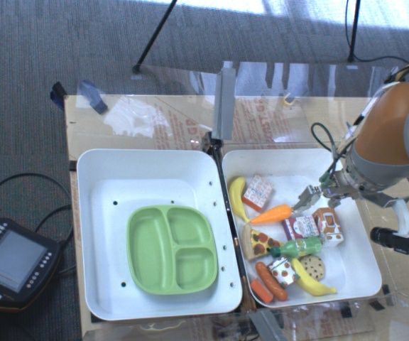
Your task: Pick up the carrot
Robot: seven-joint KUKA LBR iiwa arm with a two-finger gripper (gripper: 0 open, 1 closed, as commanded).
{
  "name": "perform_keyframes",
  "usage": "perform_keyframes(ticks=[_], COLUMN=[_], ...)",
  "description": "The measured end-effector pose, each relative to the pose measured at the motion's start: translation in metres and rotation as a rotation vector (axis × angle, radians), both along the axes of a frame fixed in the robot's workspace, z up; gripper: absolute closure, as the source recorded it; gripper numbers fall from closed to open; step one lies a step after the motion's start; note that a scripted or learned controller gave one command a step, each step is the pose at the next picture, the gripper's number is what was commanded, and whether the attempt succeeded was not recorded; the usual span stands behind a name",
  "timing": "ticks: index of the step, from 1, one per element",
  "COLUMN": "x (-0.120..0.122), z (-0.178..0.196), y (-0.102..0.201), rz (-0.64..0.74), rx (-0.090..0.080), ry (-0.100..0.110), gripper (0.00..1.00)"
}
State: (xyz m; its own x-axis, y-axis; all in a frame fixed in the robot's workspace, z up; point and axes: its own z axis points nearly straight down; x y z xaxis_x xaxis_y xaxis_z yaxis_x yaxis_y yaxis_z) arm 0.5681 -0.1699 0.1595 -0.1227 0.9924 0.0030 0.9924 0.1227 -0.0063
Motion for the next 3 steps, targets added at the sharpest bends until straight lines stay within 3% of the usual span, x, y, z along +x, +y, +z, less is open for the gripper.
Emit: perform_keyframes(ticks=[1, 2, 3], x=[0.000, 0.000, 0.044], z=[0.007, 0.007, -0.067], y=[0.000, -0.001, 0.052], rz=[-0.001, -0.001, 0.291], rx=[0.003, 0.003, 0.002], ry=[0.004, 0.004, -0.001], gripper=[1.00, 0.00, 0.00])
